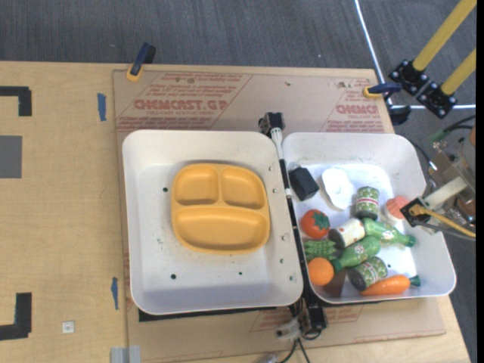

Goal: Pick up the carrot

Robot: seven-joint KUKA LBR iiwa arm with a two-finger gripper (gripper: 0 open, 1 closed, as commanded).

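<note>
While you look down on the two bins, here's the state:

Carrot (387,284): lying flat in the right bin (435,274), near-right corner, just beside a green-labelled can (368,271).

Gripper (420,210): at the right bin's right rim, up the rim from the carrot and apart from it. You can't tell from this angle whether it's wide or narrow; nothing visibly in it.

Right bin clutter: tomato (315,221), orange (321,271), green bottle (387,234), black block (303,182), white piece (336,186).

Left bin (144,203): yellow divided plate (220,206) in the middle.
</note>
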